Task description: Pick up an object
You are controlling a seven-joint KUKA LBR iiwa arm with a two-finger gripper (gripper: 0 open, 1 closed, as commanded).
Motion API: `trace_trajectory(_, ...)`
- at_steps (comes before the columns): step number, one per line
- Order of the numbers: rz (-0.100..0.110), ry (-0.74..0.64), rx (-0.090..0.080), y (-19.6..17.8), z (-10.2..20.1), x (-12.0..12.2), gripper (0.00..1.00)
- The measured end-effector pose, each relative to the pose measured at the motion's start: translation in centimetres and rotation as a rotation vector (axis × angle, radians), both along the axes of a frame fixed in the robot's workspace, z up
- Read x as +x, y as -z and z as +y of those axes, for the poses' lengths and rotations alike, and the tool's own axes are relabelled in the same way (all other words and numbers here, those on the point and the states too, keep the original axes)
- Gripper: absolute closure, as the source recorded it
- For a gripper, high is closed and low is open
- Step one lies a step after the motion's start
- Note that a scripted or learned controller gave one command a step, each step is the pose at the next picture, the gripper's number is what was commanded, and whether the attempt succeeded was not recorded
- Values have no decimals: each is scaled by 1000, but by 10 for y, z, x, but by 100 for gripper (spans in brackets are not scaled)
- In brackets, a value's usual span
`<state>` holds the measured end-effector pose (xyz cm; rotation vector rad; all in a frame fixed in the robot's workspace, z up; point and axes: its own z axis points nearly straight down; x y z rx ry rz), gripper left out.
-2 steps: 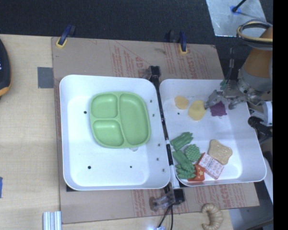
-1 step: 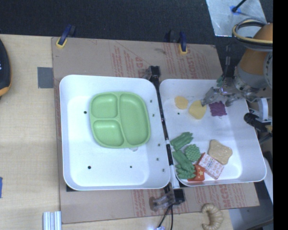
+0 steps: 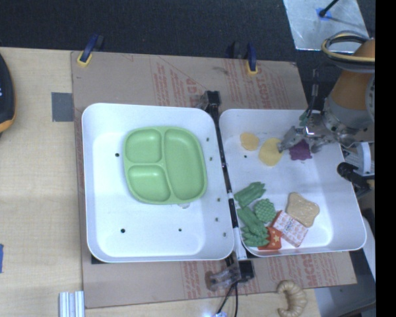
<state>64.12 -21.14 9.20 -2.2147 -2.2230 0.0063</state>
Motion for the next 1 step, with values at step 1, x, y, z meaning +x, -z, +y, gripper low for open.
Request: trace_trajectory(1,-5,-3,-1,-1,19,16,0)
